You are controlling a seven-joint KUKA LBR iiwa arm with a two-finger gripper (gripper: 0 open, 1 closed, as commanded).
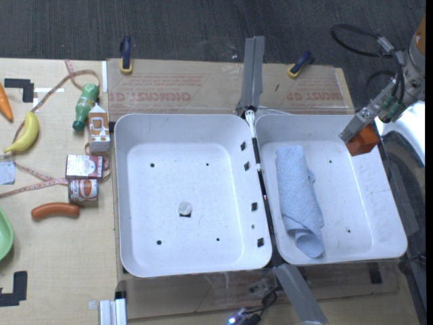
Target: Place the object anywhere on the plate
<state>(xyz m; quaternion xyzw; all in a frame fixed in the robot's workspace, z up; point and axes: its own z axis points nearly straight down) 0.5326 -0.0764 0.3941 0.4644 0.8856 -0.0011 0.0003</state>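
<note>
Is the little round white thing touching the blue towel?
Apart. The camera view shows the small white disc in the left bin, the blue towel in the right bin.

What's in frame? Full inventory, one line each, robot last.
bins: 2, white, side by side on bench
towel: 1, light blue, rolled, in right bin
small disc: 1, whitish, in left bin
banana: 1, yellow, left of bins
carrot: 1, orange, far left edge
bottle: 1, green, left of bins
sausage: 1, orange-red, left of bins
can: 1, red-white, left of bins
clamps: 2, blue-yellow, back edge
gripper: 1, orange block at its tip, over right bin's far right corner
</note>
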